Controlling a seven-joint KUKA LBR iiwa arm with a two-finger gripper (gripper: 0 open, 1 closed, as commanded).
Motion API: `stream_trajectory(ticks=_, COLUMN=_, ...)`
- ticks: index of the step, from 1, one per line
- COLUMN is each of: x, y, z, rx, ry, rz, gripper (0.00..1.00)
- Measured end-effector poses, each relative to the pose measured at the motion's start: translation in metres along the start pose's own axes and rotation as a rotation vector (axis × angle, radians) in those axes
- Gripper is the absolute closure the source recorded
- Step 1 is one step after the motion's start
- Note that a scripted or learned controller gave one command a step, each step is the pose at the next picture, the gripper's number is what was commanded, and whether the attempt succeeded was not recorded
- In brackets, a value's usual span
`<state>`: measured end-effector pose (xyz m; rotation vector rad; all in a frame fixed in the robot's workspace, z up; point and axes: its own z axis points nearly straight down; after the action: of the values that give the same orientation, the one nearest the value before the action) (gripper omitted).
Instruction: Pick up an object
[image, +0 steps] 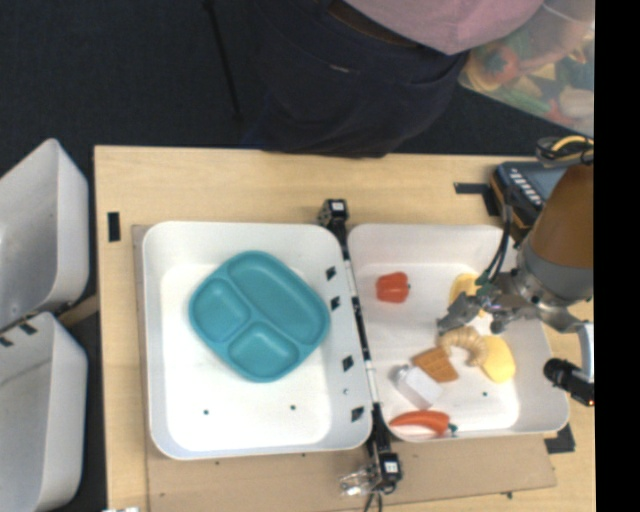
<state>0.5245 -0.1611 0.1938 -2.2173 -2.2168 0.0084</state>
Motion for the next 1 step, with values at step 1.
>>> stream_trajectory(ticks=1, x=-0.0073, y=-0.0089, z=0.0566, rx=0.000, ry=0.000, rz=0.001, gripper=0.00)
